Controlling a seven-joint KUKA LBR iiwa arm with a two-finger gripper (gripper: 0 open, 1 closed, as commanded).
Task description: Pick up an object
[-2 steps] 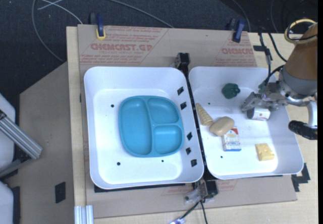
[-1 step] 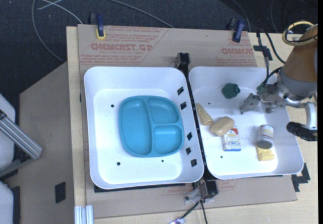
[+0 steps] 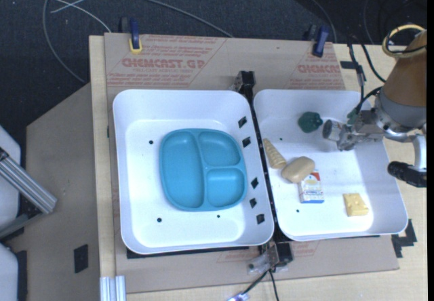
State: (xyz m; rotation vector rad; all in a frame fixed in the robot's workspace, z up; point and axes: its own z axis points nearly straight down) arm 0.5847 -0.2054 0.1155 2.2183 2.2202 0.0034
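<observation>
Left of the gripper sits the left bin with its blue divided plate. Closer, in the right bin, a dark green object lies just beside the gripper; I cannot tell its state. Closing early could nudge it away. Cardboard-covered bench, dark carpet, loose cables.

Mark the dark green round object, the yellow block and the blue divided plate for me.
dark green round object (image 3: 310,121), camera view, its top.
yellow block (image 3: 355,204), camera view, its upper face.
blue divided plate (image 3: 165,171), camera view, left rim.
</observation>
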